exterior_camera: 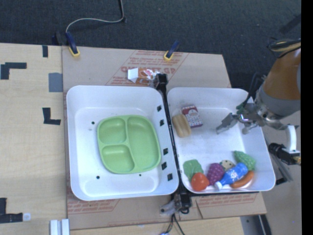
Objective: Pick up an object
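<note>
A dark grey carpet (195,13) covers the floor at the top. A thin white cable (98,19) lies on it in a curve. Below is a light wooden bench (29,146) with dark tape marks (49,116) on its left part. A brown cardboard sheet (195,67) lies on the bench, held at its far edge by two yellow-blue clamps (171,50). The light is even and soft, with no strong shadows.
</note>
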`<state>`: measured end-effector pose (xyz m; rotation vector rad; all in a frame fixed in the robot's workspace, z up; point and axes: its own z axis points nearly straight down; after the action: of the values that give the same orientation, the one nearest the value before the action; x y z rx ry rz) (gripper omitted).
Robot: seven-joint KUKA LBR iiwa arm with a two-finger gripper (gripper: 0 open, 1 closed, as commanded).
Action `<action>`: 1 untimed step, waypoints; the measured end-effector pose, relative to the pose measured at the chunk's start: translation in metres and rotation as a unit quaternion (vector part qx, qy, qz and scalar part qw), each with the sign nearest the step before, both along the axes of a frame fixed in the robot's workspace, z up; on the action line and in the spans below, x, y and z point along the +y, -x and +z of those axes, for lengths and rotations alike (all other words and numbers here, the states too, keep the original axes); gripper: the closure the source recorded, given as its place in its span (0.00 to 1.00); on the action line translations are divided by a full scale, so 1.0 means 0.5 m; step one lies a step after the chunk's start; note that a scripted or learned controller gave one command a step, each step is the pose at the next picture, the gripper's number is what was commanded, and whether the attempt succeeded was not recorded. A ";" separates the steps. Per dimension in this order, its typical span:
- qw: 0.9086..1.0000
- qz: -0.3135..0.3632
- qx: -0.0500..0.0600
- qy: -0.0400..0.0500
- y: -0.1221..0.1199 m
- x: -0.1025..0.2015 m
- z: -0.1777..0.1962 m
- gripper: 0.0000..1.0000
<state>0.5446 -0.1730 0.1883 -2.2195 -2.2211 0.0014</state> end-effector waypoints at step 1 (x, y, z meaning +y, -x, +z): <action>1.000 0.001 0.001 0.000 -0.049 0.159 -0.099 0.00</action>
<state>0.5694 -0.0936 0.1390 -2.2159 -2.2228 0.0017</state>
